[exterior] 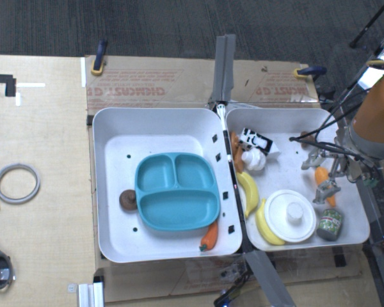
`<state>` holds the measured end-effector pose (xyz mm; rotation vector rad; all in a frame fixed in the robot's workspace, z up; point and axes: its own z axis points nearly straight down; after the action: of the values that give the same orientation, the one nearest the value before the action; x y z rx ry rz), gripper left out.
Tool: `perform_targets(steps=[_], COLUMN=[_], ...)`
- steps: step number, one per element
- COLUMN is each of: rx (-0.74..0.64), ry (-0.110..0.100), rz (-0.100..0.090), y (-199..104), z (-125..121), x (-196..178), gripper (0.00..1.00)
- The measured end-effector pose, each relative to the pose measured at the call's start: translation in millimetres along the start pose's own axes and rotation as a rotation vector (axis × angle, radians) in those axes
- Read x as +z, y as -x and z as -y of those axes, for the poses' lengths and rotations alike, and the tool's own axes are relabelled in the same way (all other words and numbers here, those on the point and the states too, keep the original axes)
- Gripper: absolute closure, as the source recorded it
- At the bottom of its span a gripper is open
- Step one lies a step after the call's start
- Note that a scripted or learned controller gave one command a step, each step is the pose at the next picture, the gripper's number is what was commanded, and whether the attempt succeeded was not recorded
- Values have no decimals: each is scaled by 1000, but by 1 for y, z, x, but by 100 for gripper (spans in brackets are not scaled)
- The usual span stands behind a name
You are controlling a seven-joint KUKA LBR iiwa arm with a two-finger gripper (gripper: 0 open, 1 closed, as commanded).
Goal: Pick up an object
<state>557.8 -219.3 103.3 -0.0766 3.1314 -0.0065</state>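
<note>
My gripper [322, 176] hangs low over the right part of the right bin [345, 238], reaching in from the right. A small orange object [321, 174] shows directly at the gripper, and more orange shows just below it, next to a small grey-green can [329, 224]. A white round lid-like dish [291, 215] sits at the bin's front, with yellow bananas [248, 194] curving along its left side. A white and black toy [253, 147] lies at the back left of this bin.
The left bin [109, 139] holds a blue divided plate [177, 190], a brown round piece [128, 199] to its left and a carrot [209, 236] at its front right corner. Cables run from the arm at the right. A grey ring [16, 183] lies on the bench at the left.
</note>
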Motion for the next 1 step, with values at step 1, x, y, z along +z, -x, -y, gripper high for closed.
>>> perform_targets(steps=[1], rx=[51], ry=[4], rz=[-6], y=[-9], z=[-33], x=[11], gripper=[0])
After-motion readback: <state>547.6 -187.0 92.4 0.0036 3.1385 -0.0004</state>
